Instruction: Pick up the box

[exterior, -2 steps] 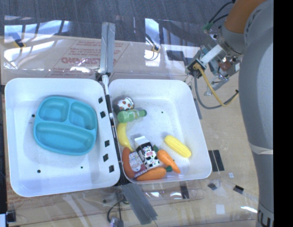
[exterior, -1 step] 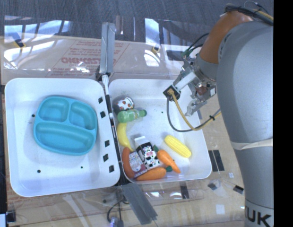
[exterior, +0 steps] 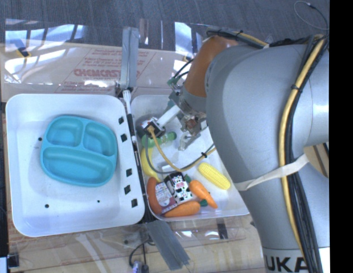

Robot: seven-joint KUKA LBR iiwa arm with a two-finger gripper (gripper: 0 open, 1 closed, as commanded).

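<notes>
Jaws: I cannot tell whether they are open or closed; my own wrist hides too much of them. Nothing shows between them.
My position: low over the upper half of the right bin (exterior: 236, 210), as the camera sees it, apart from the box.
Box: the small box (exterior: 172, 189), part of it patterned black and white, lies at the lower end of the right bin, near the wall shared with the left bin (exterior: 17, 169).
Neighbours: one carrot (exterior: 185, 209) lies just below the box and a second carrot (exterior: 202, 194) is against its right side. The corn cob (exterior: 213, 176) is near, up and to the right, and the banana (exterior: 147, 162) runs along the bin wall just above.
Left bin: it holds a blue divided plate (exterior: 79, 149), well apart from my work.
Stage, as I judge it: the pick is not yet made.
Risk, crowding: the box is hemmed in, so my jaws may land on a carrot and close on that instead, or on both together.
Risk, wall: the box sits close to the bin's corner, and a descent slightly off could strike the rim or the banana.
Risk, slip: a box lying tilted on the carrots could twist or squirt out as I close.
</notes>
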